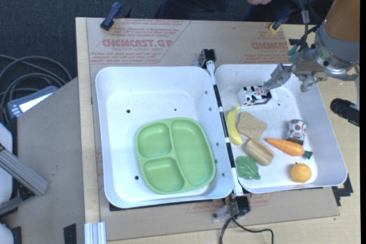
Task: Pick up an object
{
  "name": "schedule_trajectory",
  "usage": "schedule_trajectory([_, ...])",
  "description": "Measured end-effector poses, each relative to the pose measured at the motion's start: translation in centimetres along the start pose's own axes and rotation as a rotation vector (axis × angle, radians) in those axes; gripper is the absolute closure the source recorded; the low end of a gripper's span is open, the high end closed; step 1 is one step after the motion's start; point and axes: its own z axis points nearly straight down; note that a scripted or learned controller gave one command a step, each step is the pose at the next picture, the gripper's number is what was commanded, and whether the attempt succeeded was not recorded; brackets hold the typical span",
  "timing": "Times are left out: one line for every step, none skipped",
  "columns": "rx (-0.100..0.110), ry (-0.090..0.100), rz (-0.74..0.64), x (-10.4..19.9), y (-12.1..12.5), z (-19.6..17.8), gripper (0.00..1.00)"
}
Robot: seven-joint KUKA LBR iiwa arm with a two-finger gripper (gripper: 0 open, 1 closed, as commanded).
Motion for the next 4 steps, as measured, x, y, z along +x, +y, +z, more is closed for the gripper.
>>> schedule_trajectory([0.000, -0.002, 0.003, -1.5, -6.7, 8.2, 0.00])
schedule_trajectory([-0.022, -0.010, 0.001, -6.2, -8.6, 17.2, 0.00])
schedule_trajectory([-0.021, -0.015, 0.005, -6.5, -8.7, 16.2, 1.00])
schedule_trajectory([-0.004, -0.001, 0.000, -0.1, -2.6, 10.0, 1.00])
